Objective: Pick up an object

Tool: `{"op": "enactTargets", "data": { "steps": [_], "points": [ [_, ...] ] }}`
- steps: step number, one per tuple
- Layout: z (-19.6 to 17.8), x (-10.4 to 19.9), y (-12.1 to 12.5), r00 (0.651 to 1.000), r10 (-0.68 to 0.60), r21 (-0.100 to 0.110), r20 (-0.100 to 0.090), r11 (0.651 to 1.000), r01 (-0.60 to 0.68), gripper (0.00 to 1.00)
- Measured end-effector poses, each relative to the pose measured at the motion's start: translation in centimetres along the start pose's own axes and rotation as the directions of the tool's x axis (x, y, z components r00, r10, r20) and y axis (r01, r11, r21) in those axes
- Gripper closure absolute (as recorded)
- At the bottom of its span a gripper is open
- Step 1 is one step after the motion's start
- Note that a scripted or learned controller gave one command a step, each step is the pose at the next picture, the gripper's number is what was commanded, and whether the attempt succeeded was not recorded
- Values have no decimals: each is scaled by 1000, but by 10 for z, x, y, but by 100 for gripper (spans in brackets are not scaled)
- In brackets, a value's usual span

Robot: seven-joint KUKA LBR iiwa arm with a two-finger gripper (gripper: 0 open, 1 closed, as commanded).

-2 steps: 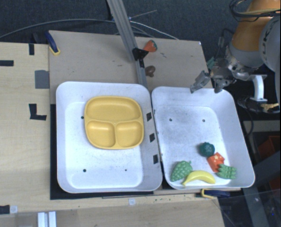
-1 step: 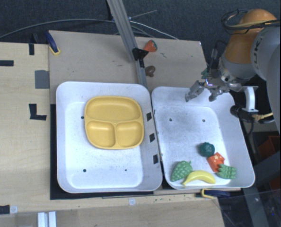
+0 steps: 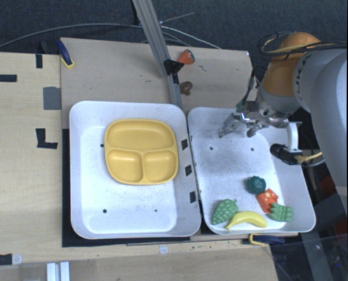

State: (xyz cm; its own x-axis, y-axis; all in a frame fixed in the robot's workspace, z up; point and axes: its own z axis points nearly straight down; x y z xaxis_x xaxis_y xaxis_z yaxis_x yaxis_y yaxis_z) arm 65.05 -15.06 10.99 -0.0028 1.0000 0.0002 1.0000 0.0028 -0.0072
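Note:
In the right bin [image 3: 232, 157], several toy foods lie near the front right corner: a green grape bunch [image 3: 224, 210], a yellow banana [image 3: 248, 219], a dark teal round piece [image 3: 256, 184], an orange piece [image 3: 267, 198] and a green leafy piece [image 3: 280, 212]. My gripper [image 3: 239, 127] hangs over the back of that bin, well behind the toys. Its two fingers are spread apart, with nothing between them.
A yellow divided plate [image 3: 142, 150] lies in the left bin [image 3: 92, 204]. A grey pole [image 3: 153, 34] rises at the back between the bins, with a small orange item [image 3: 187, 56] beside it. My grey arm [image 3: 320, 98] fills the right side.

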Motion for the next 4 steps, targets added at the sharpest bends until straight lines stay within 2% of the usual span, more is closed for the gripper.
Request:
{"op": "enactTargets", "data": {
  "steps": [1,2,3,4],
  "points": [
    [-15,0,2,1000,-2,-6,1,1000,2,100],
    [-77,0,7,1000,1,-12,1,1000,-1,100],
    [-120,0,8,1000,1,-11,1,1000,-1,100],
    [-118,47,7,1000,-3,-6,-1,1000,3,100]
  ]
}}
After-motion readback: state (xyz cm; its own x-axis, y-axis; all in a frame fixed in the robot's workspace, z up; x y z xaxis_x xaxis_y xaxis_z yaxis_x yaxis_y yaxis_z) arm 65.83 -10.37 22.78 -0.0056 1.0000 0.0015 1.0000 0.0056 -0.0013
